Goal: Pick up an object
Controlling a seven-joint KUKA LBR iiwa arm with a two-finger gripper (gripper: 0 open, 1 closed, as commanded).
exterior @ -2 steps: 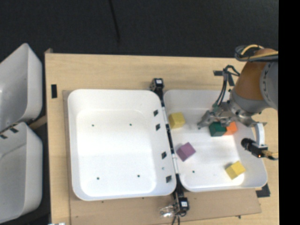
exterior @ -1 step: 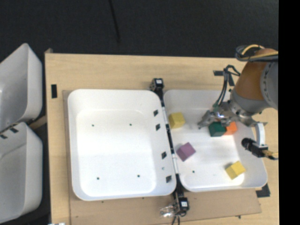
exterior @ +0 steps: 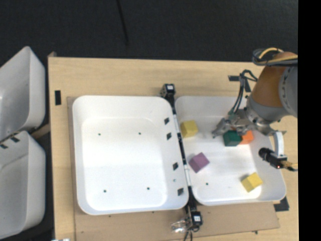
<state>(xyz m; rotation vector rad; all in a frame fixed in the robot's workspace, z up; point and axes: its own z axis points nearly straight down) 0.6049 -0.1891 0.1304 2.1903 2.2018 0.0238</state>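
In the camera view, the arm [exterior: 273, 92] reaches over the right bin [exterior: 220, 197] from the counter's [exterior: 125, 77] right edge. Its jaws [exterior: 229, 128] sit low at the bin's back half, directly above a green block [exterior: 231, 139] with an orange block [exterior: 247, 137] touching it on the right; whether they are parted or closed, I cannot tell. The green block lies just in front of the jaws, so a short descent looks like the deciding move. A yellow block [exterior: 189, 129] sits near the bin's left wall, a purple block [exterior: 199, 161] nearer the middle, another yellow cube [exterior: 251, 182] toward the front right corner. The left bin [exterior: 80, 134] lies beside it.
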